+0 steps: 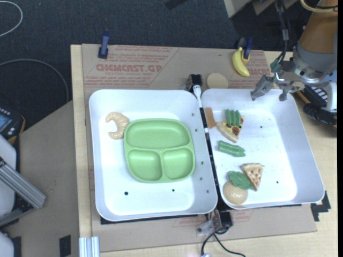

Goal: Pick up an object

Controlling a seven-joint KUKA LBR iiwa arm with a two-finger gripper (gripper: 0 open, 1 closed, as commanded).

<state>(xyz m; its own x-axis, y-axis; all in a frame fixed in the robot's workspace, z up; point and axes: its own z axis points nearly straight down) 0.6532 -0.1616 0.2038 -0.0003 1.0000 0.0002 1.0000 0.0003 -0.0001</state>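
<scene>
Gripper (pixel 271 90) sits at the far right edge of the right bin (pixel 278 159), fingers spread apart with nothing between them, hanging over the bin's upper rim. Arm comes in from the right, orange band above the wrist.

Right bin holds the pickable stuff, all clustered on its left half, well apart from the gripper: a brown stick-shaped piece (pixel 208 118) right by the divider, green beans (pixel 232 116) beside a pizza-like slice (pixel 230 129), another bean pod (pixel 231 149) lower down, then a second pizza slice (pixel 253 174) touching a green leaf (pixel 241 180) and a round beige bun (pixel 235 194) at the near rim. Right half of that bin is bare.

Left bin (pixel 102 143) has a green divided plate (pixel 159 149) in the middle and a croissant (pixel 116 124) just beside its upper left corner.

Outside the bins on the cardboard: a banana (pixel 240 63) and a round tan disc (pixel 217 81) near the far edge, close to the gripper. Blue clamp (pixel 103 44) at the far left.
</scene>
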